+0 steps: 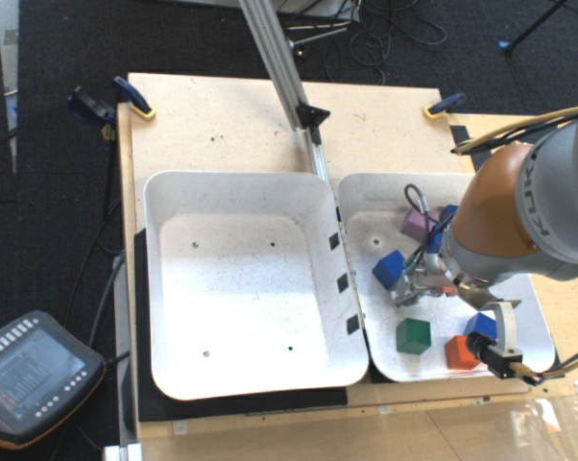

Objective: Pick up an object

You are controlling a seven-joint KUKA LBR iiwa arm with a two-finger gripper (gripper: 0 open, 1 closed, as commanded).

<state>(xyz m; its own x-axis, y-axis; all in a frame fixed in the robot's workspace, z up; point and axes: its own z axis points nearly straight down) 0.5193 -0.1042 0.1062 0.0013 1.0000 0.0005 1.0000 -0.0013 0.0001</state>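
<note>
A pale counter (pixel 231 123) sits on a dark floor, clamped at its far corners, with a slanted metal pole crossing in from twelve o'clock and a grey handheld controller (pixel 25 377) lying off the counter at about eight o'clock. Two shallow white bins rest side by side on it: the left bin (pixel 164 257) and the right bin (pixel 366 219), which holds all the small objects. The arm (pixel 519 209), grey with an orange band, reaches in from three o'clock and bends down over the right bin, and its jaws (pixel 409 291) hang low near the middle of that bin. How far apart they stand cannot be told from this view, since the wrist covers most of them, and nothing can be seen held between them. A blue block (pixel 389 268) lies just beside the tool at its ten o'clock, a purple block (pixel 416 224) sits further toward twelve o'clock, and a green block (pixel 413 335) lies close at six o'clock. An orange block (pixel 460 352) and another blue piece (pixel 480 327) rest near the bin's five o'clock corner, partly behind the arm's cabling. The task looks to be at the reaching or closing stage: the tool is down among the objects, most likely aiming at the blue block, but no grasp shows yet, so securing and lifting an object remain.
</note>
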